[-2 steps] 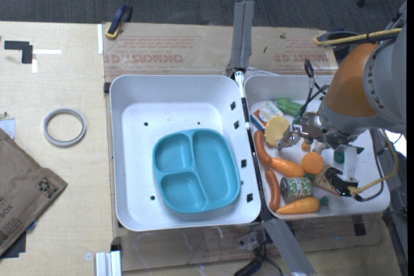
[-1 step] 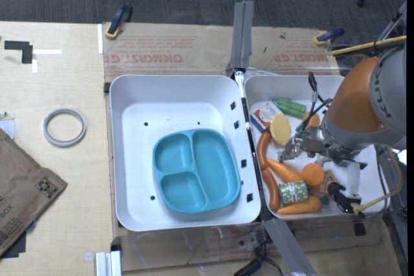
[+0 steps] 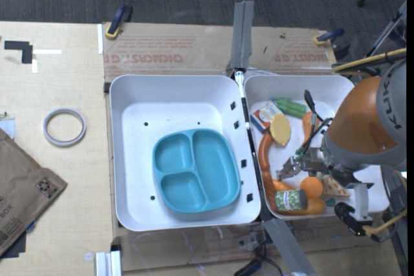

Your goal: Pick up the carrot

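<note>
Two shallow white bins sit side by side on the bench, and the divided teal plate [image 3: 195, 169] in the left bin [image 3: 126, 158] serves as the marker for everything else. That plate, with three compartments, lies slightly tilted in the middle of its bin's floor. The right bin [image 3: 259, 84], just to the right of the plate across the shared rims, holds a crowded heap of toy food: a long reddish-orange sausage-like piece [image 3: 264, 155] curving along the bin wall nearest the plate, a pale yellow potato-like piece [image 3: 281, 130] beyond it, a green vegetable [image 3: 289, 106] farther up and to the right, a round orange fruit [image 3: 311, 187], and a small can with a green label [image 3: 290, 200] lying on its side at the lower end. The carrot [image 3: 306, 127] lies in this right bin, to the right of the plate and just right of the yellow piece; it looks like a slim orange strip standing nearly upright in the view, partly hidden by the arm's cabling. The gripper [image 3: 291, 168] hangs low over the heap, below the carrot and right of the sausage piece; whether its fingers are apart or closed cannot be told. Left of the plate, out on the bench, lies a roll of tape [image 3: 65, 127].
</note>
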Controlling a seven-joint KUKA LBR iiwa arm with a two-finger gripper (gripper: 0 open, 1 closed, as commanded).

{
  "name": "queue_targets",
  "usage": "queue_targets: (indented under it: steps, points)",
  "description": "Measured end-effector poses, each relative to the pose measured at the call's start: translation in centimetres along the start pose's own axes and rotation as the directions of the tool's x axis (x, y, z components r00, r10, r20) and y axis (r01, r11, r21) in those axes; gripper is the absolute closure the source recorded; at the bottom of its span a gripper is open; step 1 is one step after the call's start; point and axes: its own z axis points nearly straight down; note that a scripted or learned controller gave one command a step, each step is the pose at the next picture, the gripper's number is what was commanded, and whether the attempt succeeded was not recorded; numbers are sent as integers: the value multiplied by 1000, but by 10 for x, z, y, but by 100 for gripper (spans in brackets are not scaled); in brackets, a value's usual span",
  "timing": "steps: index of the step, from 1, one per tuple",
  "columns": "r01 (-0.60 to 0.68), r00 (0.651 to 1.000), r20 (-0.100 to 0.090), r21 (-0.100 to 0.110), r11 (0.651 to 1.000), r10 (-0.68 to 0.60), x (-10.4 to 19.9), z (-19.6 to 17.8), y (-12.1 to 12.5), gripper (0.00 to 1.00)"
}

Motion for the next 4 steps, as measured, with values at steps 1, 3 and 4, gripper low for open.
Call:
queue_targets:
  steps: [1,3,4]
  points:
    - [-106,994,-1,1,994,106,-40,0,2,0]
    - [-108,994,-1,3,994,108,-40,-7,2,0]
    - [-147,989,0,2,989,147,6,1,-1,0]
